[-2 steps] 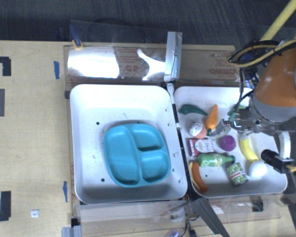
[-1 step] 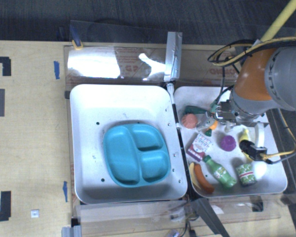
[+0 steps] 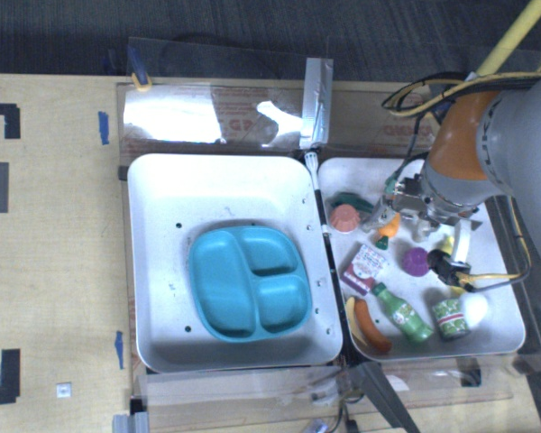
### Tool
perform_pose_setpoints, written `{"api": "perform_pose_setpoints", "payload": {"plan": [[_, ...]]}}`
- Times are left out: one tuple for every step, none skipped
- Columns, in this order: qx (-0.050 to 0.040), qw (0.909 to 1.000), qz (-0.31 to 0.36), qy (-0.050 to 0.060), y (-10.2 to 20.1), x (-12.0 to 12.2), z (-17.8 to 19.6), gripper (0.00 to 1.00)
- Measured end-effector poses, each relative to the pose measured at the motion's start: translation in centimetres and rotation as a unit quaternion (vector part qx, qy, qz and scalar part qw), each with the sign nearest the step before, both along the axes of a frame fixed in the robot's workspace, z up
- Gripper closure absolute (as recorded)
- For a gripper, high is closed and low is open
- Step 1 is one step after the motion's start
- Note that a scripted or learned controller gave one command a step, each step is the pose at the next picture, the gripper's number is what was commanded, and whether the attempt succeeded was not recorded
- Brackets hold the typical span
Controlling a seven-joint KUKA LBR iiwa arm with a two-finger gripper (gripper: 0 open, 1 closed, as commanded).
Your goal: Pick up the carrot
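Over the right shallow white bin (image 3: 509, 332) my hand (image 3: 398, 213) sits right at the small orange carrot (image 3: 387, 228); grip state I can't tell. I'd centre on its body, clear of the pink round toy (image 3: 344, 217), before lifting.

**2 bins side by side on the surface**

The left bin (image 3: 153, 188) holds a divided tray (image 3: 250, 280). The jaws (image 3: 398, 207) hang in the right bin (image 3: 509, 327), carrot (image 3: 387, 228) just beneath them, bottle (image 3: 401, 312) nearer the front.
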State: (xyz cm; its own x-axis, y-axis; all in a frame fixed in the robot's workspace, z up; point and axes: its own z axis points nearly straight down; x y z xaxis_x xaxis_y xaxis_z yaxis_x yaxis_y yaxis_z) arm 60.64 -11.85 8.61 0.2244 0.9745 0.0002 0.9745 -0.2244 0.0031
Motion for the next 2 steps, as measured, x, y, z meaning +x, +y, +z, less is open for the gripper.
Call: {"api": "perform_pose_setpoints", "payload": {"plan": [[-0.0007,1.0000,0.001,-0.003,0.1,0.2,1.2,1.00],[0.0009,0.9834,-0.181,0.001,5.6,-2.2,10.0,1.00]]}}
